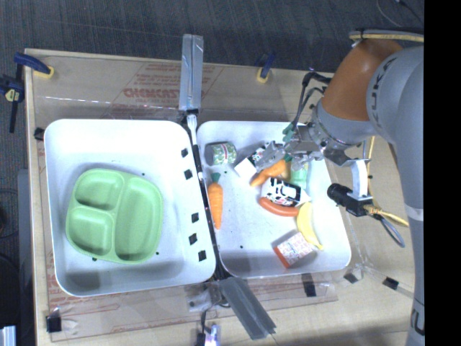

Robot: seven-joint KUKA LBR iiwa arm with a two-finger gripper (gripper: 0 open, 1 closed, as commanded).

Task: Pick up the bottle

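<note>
We cannot make out the claw (299, 148) opening; the wrist hides it. The arm (374, 85) reaches in from the right, bent over the right bin (248, 265). The bottle (298, 173), largely obscured, lies just below the claw.

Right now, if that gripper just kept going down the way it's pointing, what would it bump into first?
Probably the cluster of toys under the gripper: the orange carrot-like piece and the black-and-white item in the right bin. Depth is hard to judge from above.
</note>
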